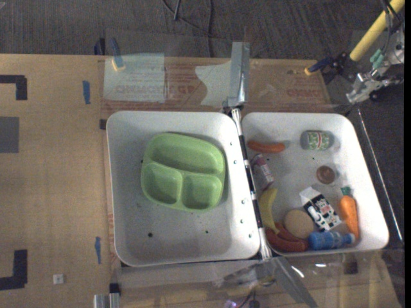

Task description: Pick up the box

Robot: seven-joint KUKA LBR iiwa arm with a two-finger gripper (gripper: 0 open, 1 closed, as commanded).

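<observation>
Nearest of all, a blue bottle (331, 240) lies just in front of the box (321, 211), which rests tilted in the right bin (369, 172). A carrot (350, 214) sits just right of the box and a round tan bun (298, 223) touches its left. The gripper (363, 90) hangs well behind the box, outside the bin; whether it is open or closed I cannot tell. A good approach would be straight down, aligned across the box's narrow sides, avoiding both neighbours.
</observation>
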